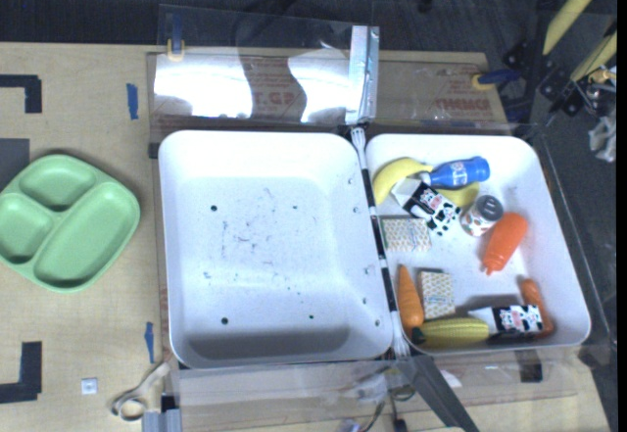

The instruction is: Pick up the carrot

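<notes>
Green divided plate (67, 221) left of bins; banana (395, 174), blue bottle (458, 171), corn (454, 330) in rt bin (560, 224)

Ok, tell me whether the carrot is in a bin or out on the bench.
In. The carrot lies flat in the right bin, against its left wall, beside the corn cob.

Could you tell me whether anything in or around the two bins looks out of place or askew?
Nothing looks spilled or damaged. All the items are crowded into the right bin, lying at mixed angles: the carrot lies along its left wall, next to the corn cob. A green divided plate sits apart on the bench, left of the left bin.
</notes>
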Motion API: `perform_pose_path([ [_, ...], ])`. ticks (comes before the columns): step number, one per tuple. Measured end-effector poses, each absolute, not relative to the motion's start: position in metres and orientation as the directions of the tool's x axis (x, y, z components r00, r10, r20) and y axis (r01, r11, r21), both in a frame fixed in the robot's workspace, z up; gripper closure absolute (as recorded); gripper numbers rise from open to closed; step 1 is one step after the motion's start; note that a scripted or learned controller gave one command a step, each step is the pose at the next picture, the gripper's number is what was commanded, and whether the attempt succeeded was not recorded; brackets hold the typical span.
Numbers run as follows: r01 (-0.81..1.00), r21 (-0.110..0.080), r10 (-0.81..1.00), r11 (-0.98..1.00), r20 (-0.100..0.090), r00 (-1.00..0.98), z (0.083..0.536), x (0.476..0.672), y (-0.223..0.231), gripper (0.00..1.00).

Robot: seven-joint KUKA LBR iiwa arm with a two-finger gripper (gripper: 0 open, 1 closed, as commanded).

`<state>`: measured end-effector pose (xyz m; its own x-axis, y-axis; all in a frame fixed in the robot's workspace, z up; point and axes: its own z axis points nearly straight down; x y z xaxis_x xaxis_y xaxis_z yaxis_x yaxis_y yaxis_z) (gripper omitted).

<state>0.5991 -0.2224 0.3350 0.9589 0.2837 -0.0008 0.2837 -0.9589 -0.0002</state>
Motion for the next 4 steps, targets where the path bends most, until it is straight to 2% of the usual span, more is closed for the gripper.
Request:
perform_pose_path([
  [1,0.203,0.0,0.203,-0.979,0.0,0.979,0.425,0.596,-0.222,1.0],
  [4,0.219,0.0,0.219,-0.976,-0.004,0.976,0.455,0.6,-0.214,1.0],
])
